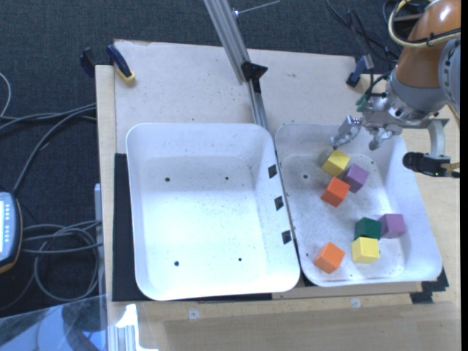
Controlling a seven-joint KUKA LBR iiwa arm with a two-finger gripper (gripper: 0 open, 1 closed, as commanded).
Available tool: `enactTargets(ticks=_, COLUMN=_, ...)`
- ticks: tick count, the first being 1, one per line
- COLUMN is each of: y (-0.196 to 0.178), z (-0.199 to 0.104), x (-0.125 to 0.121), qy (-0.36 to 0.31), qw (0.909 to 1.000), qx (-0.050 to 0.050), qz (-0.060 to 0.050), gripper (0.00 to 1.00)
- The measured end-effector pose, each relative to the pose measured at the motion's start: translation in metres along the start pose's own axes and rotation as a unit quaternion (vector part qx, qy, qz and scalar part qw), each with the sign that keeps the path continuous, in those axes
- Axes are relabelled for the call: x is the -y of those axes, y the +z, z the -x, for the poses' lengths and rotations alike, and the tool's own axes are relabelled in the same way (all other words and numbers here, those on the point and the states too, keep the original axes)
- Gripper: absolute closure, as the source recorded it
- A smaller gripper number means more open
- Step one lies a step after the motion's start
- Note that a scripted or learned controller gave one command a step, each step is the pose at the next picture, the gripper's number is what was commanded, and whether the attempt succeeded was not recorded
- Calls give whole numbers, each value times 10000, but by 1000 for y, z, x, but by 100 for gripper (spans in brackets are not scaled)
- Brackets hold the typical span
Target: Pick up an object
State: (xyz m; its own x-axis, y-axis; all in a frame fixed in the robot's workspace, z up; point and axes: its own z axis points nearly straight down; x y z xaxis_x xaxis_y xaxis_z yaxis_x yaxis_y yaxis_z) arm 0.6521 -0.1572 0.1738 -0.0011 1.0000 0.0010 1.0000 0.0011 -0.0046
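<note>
The tool hangs over the far end of the right bin, its two fingers spread apart with nothing between them. One fingertip sits toward 9 o'clock, the other toward 3 o'clock, both just above the bin's floor near the back rim.

The nearest block is a yellow cube, lying at about 7 o'clock from the tool, just beside it but not touching. Against that cube's 4 o'clock side rests a purple cube, and an orange cube touches both from 6 o'clock.

Farther toward 6 o'clock, well apart from the tool, sits a second cluster: a green cube touching a second purple cube at its 3 o'clock, with a second yellow cube just in front of the green one. A second orange cube lies alone near the bin's front rim.

The left bin stands beside it on the tabletop.
</note>
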Motion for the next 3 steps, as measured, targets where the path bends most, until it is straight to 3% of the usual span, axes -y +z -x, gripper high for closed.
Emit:
enactTargets(ticks=1, y=59, z=6, x=-5, qy=4, qw=10000, qx=2, qz=-3, gripper=0)
enactTargets(ticks=2, y=75, z=6, x=-5, qy=0, qw=10000, qx=5, qz=11, gripper=0)
enactTargets(ticks=3, y=62, z=5, x=-6, qy=-6, qw=10000, qx=9, qz=31, gripper=100)
